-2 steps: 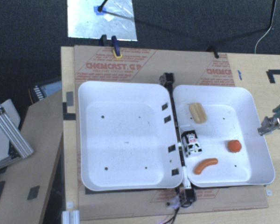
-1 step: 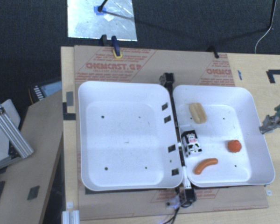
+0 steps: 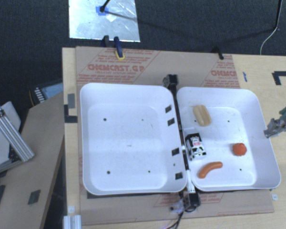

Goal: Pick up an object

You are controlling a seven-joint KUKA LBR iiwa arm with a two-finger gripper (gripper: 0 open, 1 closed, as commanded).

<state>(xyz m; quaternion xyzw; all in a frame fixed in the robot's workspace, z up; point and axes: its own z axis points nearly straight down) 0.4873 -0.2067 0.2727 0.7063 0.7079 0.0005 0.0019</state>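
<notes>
— What is lying around me?
— Dark carpet (image 3: 28,27) is spreading far and left; a shiny metal sheet (image 3: 104,12) is sitting on it, and I'm seeing an aluminium rail (image 3: 9,132) leaning near left.

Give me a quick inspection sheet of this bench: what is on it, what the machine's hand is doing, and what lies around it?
Surface: wooden bench with a printed cardboard sheet under two white bins, left bin and right bin.
Job's things: all in the right bin: tan bread-like piece, black-and-white cow-patterned item by the dividing edge, orange ball, orange sausage shape.
Clutter: black clips along the bins' shared edge; a yellow-and-blue clamp on the cardboard's far edge.
Grippers: gripper at the right bin's right rim, too blurred to judge its state.
Cables: thin white cable top right; wires at the near edge.
Surroundings: shiny foil square on dark carpet; aluminium frame at left.
</notes>
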